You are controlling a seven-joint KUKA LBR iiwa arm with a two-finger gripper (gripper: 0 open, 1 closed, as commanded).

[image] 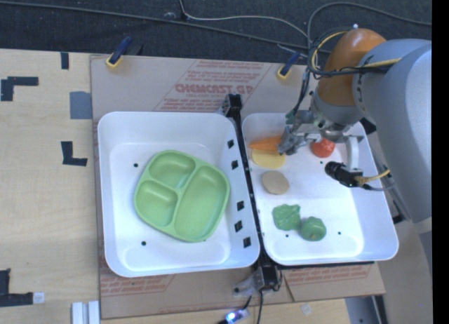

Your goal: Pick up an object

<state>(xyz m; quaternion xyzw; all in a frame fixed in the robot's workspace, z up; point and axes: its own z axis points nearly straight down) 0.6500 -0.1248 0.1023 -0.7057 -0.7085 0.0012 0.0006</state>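
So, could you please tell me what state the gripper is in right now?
Gripper: down in the right bin at the orange and yellow food pieces; open or closed cannot be told.

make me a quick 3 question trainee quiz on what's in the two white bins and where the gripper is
1. True or false: the green plastic divided plate lies in the left white bin.
2. Which item lies closest to the gripper?
A. the yellow and orange wedge-shaped toy food
B. the round green toy
C. the leafy green toy
3. Fill in: the tan round bun-like toy lies in the ____ white bin.

Key
1. True.
2. A; the gripper sits low at that wedge's right end, in the right white bin. A small red round toy lies on its other side.
3. Right.
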